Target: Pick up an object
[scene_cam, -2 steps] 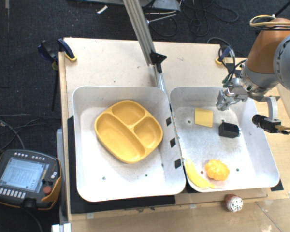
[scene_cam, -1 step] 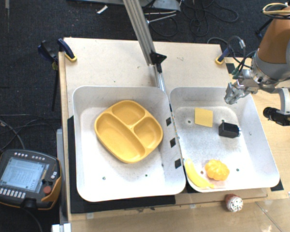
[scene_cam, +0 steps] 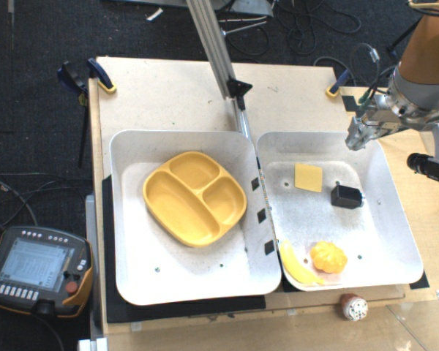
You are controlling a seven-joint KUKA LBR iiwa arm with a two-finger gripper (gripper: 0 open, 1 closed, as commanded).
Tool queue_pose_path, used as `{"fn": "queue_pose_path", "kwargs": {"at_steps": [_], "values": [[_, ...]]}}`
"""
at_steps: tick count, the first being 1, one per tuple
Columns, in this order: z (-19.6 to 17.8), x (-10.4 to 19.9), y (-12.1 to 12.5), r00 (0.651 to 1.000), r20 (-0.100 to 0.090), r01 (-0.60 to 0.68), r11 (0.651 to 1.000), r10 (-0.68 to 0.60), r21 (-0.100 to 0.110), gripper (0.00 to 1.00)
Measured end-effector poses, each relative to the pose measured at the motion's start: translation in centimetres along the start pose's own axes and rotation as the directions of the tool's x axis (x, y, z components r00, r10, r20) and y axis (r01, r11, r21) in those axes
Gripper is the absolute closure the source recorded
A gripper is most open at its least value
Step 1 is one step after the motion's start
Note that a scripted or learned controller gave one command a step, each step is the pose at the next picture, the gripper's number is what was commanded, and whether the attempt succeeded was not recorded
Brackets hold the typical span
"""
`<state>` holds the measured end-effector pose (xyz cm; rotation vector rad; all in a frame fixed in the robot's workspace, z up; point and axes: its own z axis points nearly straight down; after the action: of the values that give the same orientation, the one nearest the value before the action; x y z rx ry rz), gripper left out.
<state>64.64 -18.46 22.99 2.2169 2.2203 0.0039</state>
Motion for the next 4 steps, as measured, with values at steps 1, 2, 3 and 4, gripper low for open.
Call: {"fn": "queue_pose_path", "kwargs": {"at_steps": [1, 2, 3, 4], "values": [[-0.9, 5.7, -1.6, 1.0, -0.003, 0.006, 1.0, -0.006, 0.004, 1.0], [0.3, 11.2, -2.6, 1.0, -0.003, 0.007, 1.0, -0.007, 0.007, 1.0], [-0.9, 16.2, -3.6, 1.0, -0.003, 0.007, 1.0, -0.007, 0.005, 1.0], [0.1, 21.2, -5.2, 1.0, -0.003, 0.007, 1.0, -0.007, 0.008, 1.0]]}}
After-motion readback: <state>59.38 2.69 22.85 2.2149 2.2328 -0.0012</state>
